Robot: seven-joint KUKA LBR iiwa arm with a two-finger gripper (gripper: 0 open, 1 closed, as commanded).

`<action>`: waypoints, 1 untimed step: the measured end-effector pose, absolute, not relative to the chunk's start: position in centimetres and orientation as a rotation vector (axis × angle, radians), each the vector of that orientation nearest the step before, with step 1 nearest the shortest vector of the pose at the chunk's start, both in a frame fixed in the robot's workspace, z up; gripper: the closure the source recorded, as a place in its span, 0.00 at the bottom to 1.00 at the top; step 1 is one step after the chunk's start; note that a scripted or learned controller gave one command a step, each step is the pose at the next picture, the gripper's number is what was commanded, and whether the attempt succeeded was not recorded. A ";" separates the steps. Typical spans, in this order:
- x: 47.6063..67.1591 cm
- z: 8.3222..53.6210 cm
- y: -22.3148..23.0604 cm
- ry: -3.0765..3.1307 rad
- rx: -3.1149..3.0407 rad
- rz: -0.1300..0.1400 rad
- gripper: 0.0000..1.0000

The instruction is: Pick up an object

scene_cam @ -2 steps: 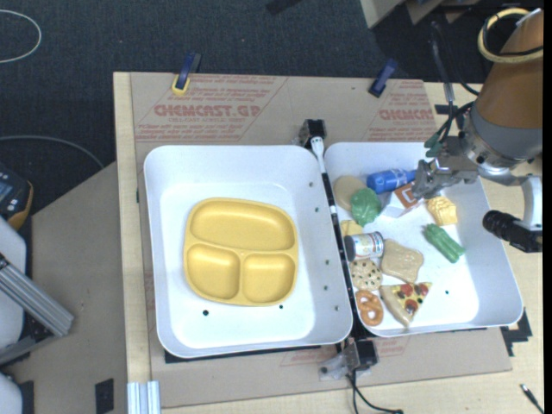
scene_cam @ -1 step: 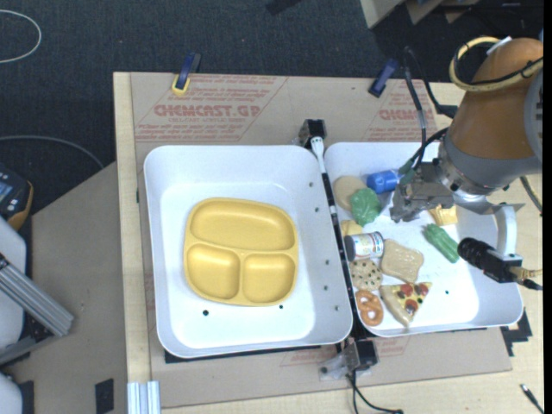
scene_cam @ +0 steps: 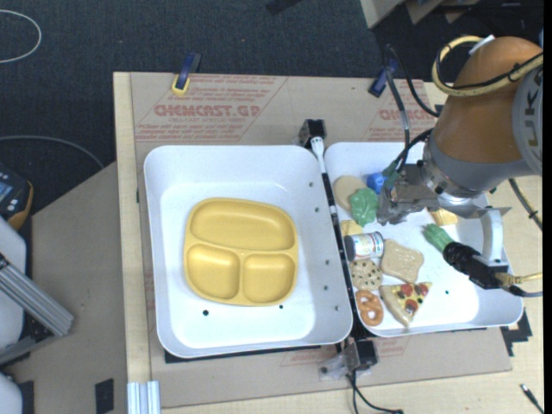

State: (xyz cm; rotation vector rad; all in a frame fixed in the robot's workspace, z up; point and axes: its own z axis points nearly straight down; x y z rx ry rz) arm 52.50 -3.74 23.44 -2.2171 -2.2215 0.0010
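The right bin (scene_cam: 483,310) holds several toy foods: a green leafy piece (scene_cam: 363,204), a small blue piece (scene_cam: 375,181), a silver can on its side (scene_cam: 366,245), a tan bread slice (scene_cam: 401,261), a spotted cookie (scene_cam: 366,273), a pretzel (scene_cam: 369,306), a pizza slice (scene_cam: 407,299), a green pickle (scene_cam: 437,237). My gripper (scene_cam: 395,207) is low over the bin's upper left part, just right of the green leafy piece. The wrist above hides its fingertips. Nothing shows in its grasp.
The left bin (scene_cam: 168,231) holds a yellow three-compartment tray (scene_cam: 241,250). A black clip (scene_cam: 312,132) sits at the top of the divider between the bins. The grey and orange arm (scene_cam: 487,128) covers the right bin's upper right part.
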 end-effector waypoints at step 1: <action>51.7 21.5 -3.9 -2.218 -2.219 0.004 1.00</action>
